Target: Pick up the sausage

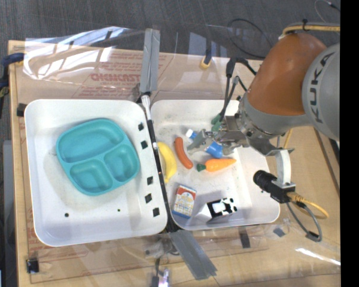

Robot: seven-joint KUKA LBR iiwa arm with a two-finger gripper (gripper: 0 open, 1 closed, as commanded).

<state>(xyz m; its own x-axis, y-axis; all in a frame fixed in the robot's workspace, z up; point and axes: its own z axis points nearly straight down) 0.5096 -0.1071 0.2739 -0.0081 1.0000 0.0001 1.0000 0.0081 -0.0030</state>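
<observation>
My claw [208,137] hangs over the right bin [251,211], just right of the sausage [182,152]. I cannot tell its state. 1 banana [167,161] lies left of the sausage.

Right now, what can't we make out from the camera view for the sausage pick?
- Gripper: finger state unreadable, fingertips too small and lost in clutter above the blue object.
- Sausage: whole length shows, but contact with the banana beside it can't be judged.
- Small carton: label print too small to read.

Sausage [183,152] glossy plastic; bins [42,220] smooth.
</observation>
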